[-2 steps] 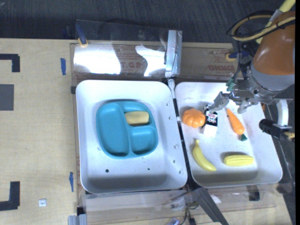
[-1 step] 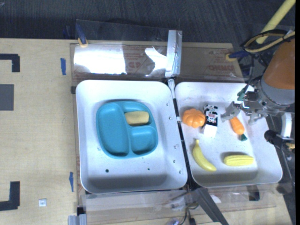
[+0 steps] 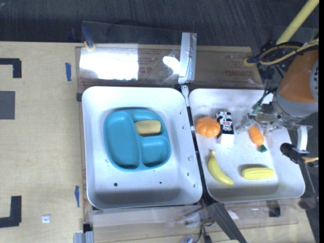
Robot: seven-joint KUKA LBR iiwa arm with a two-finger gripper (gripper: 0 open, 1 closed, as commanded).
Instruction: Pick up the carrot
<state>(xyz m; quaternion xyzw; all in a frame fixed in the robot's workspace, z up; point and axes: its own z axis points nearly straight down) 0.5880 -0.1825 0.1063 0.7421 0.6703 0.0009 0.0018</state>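
The carrot (image 3: 256, 135) is small and orange with a green tip. It lies slanted on the floor of the right bin (image 3: 288, 186), near its right side. My gripper (image 3: 261, 122) hangs over the carrot's upper end, coming in from the right under the grey arm with the orange band. Its fingers stand apart, open, on either side of that end, and the carrot does not look squeezed between them. The rest of the carrot shows below the gripper.
The right bin also holds an orange round fruit (image 3: 207, 127), a black-and-white item (image 3: 224, 121), a banana (image 3: 219, 169) and a corn cob (image 3: 258, 173). In the left bin (image 3: 96, 151), a blue divided plate (image 3: 126, 140) bears a yellow piece (image 3: 148, 127).
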